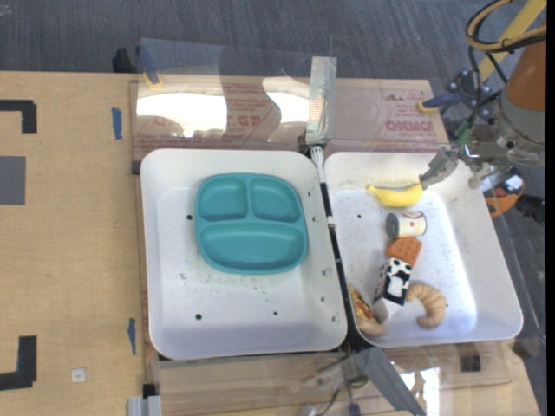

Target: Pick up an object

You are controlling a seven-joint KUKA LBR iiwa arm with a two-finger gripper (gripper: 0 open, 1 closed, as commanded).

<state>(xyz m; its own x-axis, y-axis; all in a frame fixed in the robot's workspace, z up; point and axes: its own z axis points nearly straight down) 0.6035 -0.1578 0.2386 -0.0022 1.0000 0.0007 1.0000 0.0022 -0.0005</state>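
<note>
A brown cardboard-topped bench fills the scene before us, with grey carpet beyond its far edge and clear plastic sheeting taped up behind the two white bins. We see the left bin holding a teal divided plate, its three compartments facing up, lying near the middle of the bin.

The right bin carries all the small things. A yellow banana lies near the far wall, curved side down. Just in front of it we find a small can on its side, white with a grey end. Next toward us is an orange waffle-like piece, touching or nearly touching a black-and-white toy (it looks like a cow-patterned figure, though we cannot be sure). A tan croissant curls at the near right of that cluster, and a smaller reddish and tan item sits against the near left wall of the bin.

The arm comes in from the right, its orange band at the upper right edge. The gripper hangs over the far part of the right bin, one grey finger slanting down to just beside the banana's right tip. We cannot tell how the gripper is set, and we see nothing held in it.
</note>
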